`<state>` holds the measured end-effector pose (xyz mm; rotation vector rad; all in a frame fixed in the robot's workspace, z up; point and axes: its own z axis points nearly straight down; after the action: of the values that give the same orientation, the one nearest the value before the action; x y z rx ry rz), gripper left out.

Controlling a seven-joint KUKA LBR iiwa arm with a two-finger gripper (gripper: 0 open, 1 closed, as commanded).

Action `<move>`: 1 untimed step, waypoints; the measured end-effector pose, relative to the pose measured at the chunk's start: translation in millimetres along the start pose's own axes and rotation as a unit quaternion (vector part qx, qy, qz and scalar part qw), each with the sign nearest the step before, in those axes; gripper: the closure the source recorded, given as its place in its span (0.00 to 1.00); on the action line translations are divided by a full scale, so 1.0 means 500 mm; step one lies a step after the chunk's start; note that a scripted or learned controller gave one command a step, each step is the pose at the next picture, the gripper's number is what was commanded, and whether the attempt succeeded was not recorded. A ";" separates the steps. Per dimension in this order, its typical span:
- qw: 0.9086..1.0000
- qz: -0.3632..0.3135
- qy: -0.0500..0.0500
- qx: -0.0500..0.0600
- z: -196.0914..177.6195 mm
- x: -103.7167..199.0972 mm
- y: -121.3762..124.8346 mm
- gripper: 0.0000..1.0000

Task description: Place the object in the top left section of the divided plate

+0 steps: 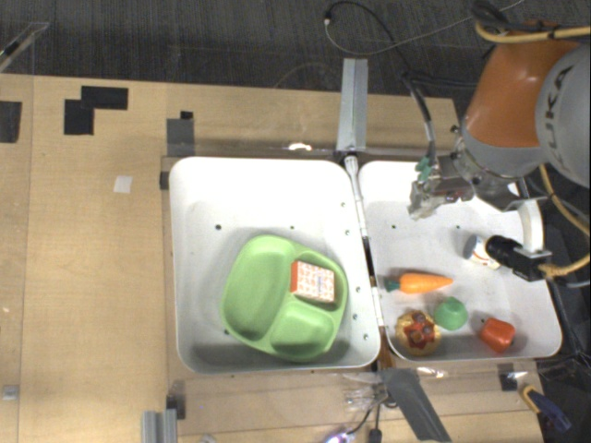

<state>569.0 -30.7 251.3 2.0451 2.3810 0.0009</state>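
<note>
**Flat Box Seen on the Plate, Gripper Held Over the Other Bin**

Nearest the camera, along the front of the right bin (397, 233), a mottled red-and-yellow toy (417, 331), a round green toy (452, 315) and a red-orange toy (497, 333) were seen in a row. A toy carrot (423, 283) lay just behind them. In the left bin (212, 201), the green divided plate (254, 298) was set towards the front, turned at a slant. A small flat box (314, 282) with a red-and-white pattern was found in the plate's smaller compartment, at the upper right as viewed and close against the divider. The large compartment lay to its left.

This box was judged to be the task's object, though that could not be settled from the view. It was judged light, stiff and not fragile. Lying flat on a slick, curved floor, it would be apt to slide rather than lift. A hold across two opposite edges, taken from straight above, was thought best, with care for the divider beside it.

Farther back, the gripper (427, 201) was held over the rear left of the right bin, well apart from the box. Whether the claw was spread or pressed together could not be told.
</note>
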 end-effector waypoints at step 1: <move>0.957 0.289 0.000 0.001 -0.073 -0.033 0.055 1.00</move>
<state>598.8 -43.0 287.7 2.6467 1.6900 -0.0010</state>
